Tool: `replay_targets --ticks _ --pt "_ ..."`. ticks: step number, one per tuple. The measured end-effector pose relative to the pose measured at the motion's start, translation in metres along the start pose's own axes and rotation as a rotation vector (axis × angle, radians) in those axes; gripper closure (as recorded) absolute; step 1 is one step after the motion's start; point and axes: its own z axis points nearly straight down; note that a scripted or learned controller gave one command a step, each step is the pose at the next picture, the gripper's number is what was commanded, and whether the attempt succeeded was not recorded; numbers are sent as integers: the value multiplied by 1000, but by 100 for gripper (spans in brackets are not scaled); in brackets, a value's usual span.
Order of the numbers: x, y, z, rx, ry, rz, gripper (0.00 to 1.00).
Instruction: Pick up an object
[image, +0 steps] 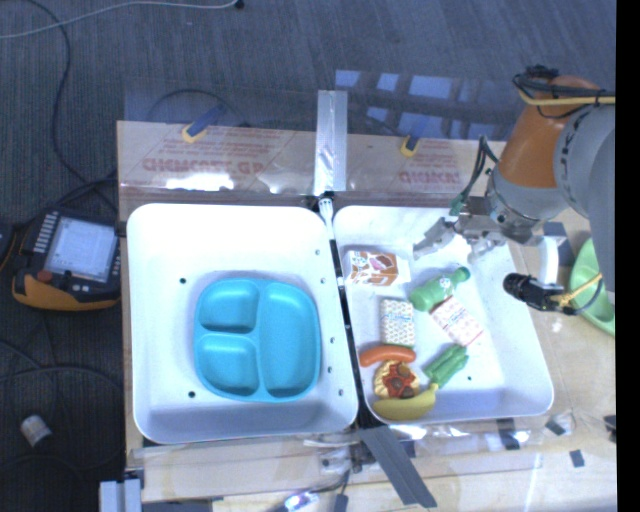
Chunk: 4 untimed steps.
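Observation:
The right bin (520, 370) holds several small items: a brown-and-white packet (372, 267), a green bottle (438, 290), a white carton with red print (458, 322), a patterned box (397, 322), a red sausage (386, 354), a green vegetable (446, 365), a pizza slice (394, 380) and a banana (405, 404). My gripper (452, 243) hangs over the bin's far side, just above and behind the green bottle. Its fingers are spread open with nothing between them.
The left bin (160, 260) contains a blue divided plate (257, 337). A divider ridge (335, 300) separates the two bins. The arm's orange band (535, 150) rises at the upper right. A handheld pendant (70, 260) lies on the floor at left.

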Motion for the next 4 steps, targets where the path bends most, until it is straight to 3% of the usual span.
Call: replay_targets --ticks 1,2,3,4 --pt "-13 -6 45 -22 -10 -24 0" --pt "13 -16 2 1 -5 -105 0" --pt "-3 -19 55 -2 -5 -87 0" --pt "-1 -19 47 -2 0 -88 100"
